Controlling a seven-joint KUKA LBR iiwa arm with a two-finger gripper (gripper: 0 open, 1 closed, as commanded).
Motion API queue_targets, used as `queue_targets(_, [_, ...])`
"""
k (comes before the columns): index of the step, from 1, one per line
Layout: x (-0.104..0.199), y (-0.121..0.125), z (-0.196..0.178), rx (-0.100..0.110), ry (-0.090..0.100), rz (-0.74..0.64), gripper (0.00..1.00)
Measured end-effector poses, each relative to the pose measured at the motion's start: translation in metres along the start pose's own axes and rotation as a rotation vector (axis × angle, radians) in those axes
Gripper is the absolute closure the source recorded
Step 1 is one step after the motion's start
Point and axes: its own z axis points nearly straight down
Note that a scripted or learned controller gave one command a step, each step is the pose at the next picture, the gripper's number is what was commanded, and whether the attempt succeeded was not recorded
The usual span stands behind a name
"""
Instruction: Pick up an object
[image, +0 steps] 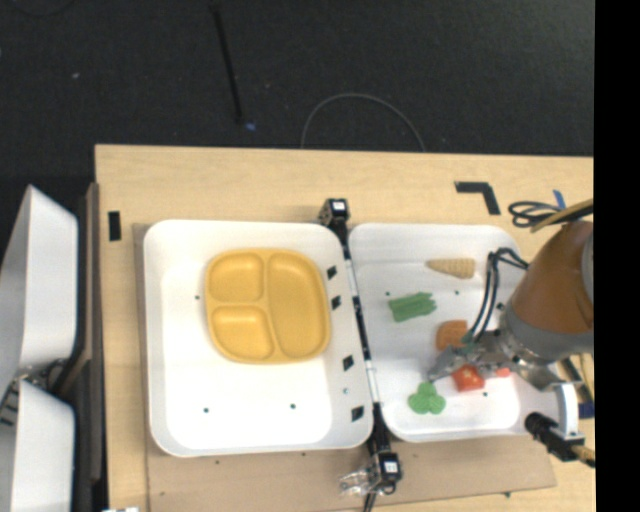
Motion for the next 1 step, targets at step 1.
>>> queue_targets(1, [-0.0007,0.0019,-0.0135,-0.006,0.000,0.006,1.00])
